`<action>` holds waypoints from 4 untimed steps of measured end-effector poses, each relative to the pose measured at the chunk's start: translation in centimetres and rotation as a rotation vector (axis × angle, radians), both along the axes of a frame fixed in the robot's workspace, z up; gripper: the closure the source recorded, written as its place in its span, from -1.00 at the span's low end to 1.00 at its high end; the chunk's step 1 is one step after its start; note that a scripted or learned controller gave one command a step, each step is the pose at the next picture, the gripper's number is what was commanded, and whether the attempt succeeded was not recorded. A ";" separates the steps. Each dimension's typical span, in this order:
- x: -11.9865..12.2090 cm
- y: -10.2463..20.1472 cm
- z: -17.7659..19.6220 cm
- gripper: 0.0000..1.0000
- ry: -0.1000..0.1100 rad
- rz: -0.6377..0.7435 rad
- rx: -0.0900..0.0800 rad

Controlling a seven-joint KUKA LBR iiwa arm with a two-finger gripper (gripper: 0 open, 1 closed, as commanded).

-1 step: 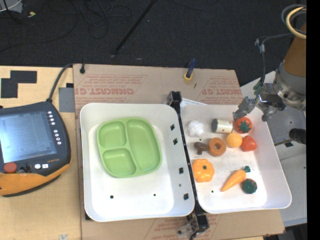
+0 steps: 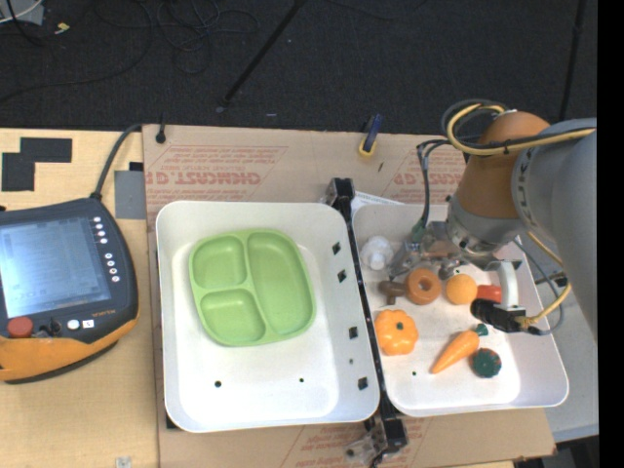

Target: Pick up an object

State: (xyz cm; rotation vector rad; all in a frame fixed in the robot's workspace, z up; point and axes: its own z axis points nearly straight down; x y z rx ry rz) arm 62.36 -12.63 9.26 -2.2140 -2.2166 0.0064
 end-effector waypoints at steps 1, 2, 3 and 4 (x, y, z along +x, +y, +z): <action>0.0 -0.4 1.8 1.00 -0.005 -0.007 -0.002; 2.3 10.7 10.1 1.00 -0.017 0.010 0.001; 0.0 21.6 10.1 1.00 -0.004 0.008 0.000; -2.4 21.7 14.8 1.00 -0.008 0.001 -0.002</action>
